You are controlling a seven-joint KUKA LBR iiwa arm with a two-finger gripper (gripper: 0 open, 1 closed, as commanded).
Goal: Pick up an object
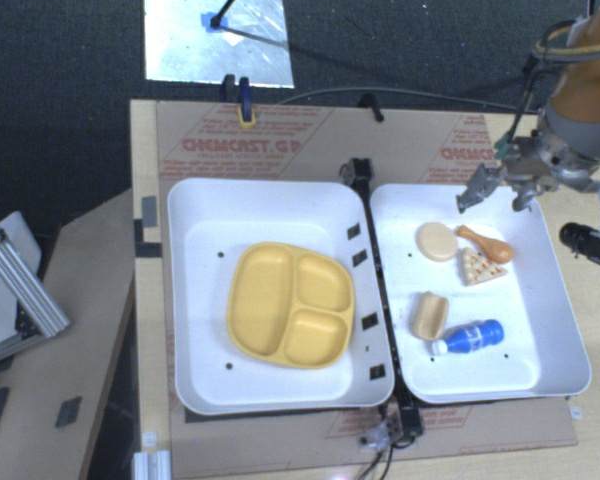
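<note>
Camera view: my gripper (495, 194) hangs over the far edge of the right bin (555, 318), fingers spread apart, nothing between them. Nearest target, the round cracker-like disc (437, 241), lies in that bin toward its far side; drumstick (485, 243) and wedge (480, 267) just beside the disc, bread roll (430, 315) and blue bottle (469, 336) nearer the bin's front. I judge the disc light, stiff plastic, slippery, flat; pinch across its edges. Bottle rolls; take mid-body.
</note>
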